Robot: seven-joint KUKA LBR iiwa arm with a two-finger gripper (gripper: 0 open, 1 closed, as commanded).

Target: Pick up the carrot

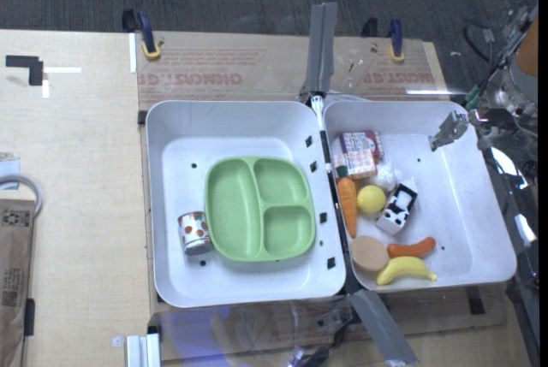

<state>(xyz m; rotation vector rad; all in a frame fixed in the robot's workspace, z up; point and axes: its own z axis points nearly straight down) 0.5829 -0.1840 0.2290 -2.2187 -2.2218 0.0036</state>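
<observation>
The carrot (347,204), orange with a small green top, lies along the left wall of the right bin (467,211), its top pointing toward the back. My gripper (448,131) hangs over the back right part of that bin, well to the right of the carrot and apart from it. Nothing is seen in it.
Around the carrot lie a pink snack box (358,153), a yellow lemon (371,199), a black-and-white cow toy (396,210), a tan disc (370,254), an orange sausage-like piece (412,248) and a banana (406,272). The left bin (171,143) holds a green divided plate (257,207) and a small can (195,233).
</observation>
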